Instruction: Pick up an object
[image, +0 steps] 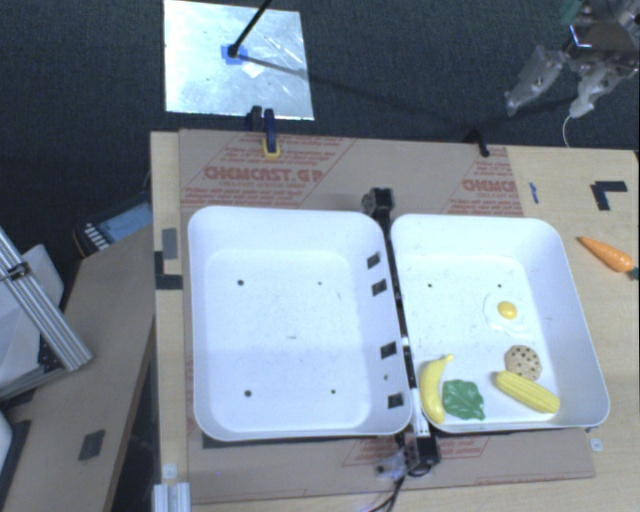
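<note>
You're pre-grasp: gripper (562, 88) hangs far right, spread and empty; bring it down over the corn (527, 392)

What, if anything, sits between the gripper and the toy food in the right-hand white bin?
Nothing visible does. The gripper hangs off the bench at the top right, and bare bin floor lies between it and the fried egg, round cookie, corn cob, yellow banana and green leafy piece in the right-hand white bin.
</note>
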